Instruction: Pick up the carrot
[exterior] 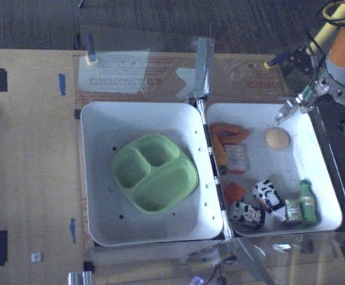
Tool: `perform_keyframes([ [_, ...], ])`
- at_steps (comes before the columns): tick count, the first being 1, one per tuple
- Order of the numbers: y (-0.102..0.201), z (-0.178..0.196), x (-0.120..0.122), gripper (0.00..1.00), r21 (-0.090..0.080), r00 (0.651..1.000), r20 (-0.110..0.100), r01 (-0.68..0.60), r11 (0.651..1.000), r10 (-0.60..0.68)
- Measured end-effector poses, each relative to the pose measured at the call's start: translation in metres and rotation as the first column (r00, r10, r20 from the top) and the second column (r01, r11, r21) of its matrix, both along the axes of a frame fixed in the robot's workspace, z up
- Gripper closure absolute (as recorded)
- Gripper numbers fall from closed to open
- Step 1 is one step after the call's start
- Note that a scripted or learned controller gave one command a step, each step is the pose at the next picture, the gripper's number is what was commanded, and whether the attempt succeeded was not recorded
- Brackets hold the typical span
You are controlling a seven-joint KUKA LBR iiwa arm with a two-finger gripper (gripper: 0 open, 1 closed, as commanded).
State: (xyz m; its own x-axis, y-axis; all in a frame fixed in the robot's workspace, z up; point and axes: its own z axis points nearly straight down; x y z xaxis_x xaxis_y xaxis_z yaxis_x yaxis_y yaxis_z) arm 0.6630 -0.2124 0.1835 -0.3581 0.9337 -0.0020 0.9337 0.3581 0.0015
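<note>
Against the right bin's (329,177) left wall — carrot (219,150), pincer (286,112) well apart.

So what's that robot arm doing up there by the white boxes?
It's meant to pick up the carrot, the thin orange stick lying along the left wall of the right bin. The gripper hangs over that bin's top right corner, away from the carrot and carrying nothing. Around the carrot lie other toy foods, and a green divided plate sits in the left bin.

Green divided plate (154,172); orange carrot (219,149); black-and-white cow-patterned carton (268,195); green bottle (306,202); white bins (95,159).
</note>
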Motion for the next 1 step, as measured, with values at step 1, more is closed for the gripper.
perform_keyframes([
  [1, -0.0111, -0.0978, -0.0400, 0.00, -0.001, 0.834, 0.002, -0.552, 0.834, 0.552],
])
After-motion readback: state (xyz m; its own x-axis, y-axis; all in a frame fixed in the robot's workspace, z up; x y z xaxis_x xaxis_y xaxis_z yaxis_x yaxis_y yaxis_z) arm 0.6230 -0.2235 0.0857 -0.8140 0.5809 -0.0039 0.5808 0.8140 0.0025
